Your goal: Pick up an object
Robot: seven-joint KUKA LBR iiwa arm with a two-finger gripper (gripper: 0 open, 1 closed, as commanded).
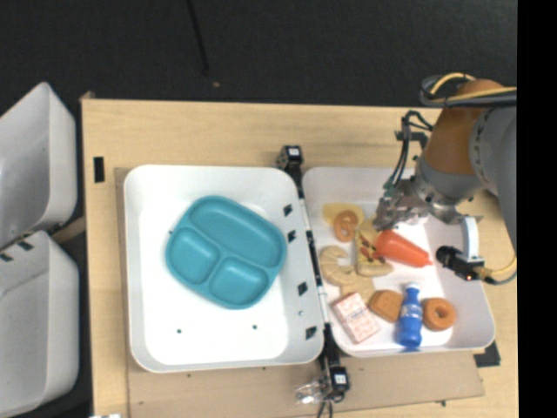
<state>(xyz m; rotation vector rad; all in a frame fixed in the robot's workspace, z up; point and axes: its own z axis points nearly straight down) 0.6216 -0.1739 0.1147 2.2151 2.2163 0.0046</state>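
Arm in from three o'clock, gripper (393, 219) low in the right bin (474, 320), at about one o'clock of the toy heap. Jaws hidden under the wrist: released or clenched, cannot tell. Nearest candidate for the pick: orange toy carrot (403, 248), lying just at five o'clock of the gripper, perhaps touching it. Around it, crowded close: pretzel (345, 224) at nine o'clock, pale pastry pieces (337, 265) at seven, pink box (357, 316), brown cookie (385, 304), blue bottle (410, 318) and doughnut (439, 313) towards six. Teal divided plate (227, 251) alone in the left bin (148, 338). Risks, as judged: slanted, tapered carrot slipping out sideways on closing; neighbours nudged or pinched together with it; closing on nothing if set too far towards twelve.
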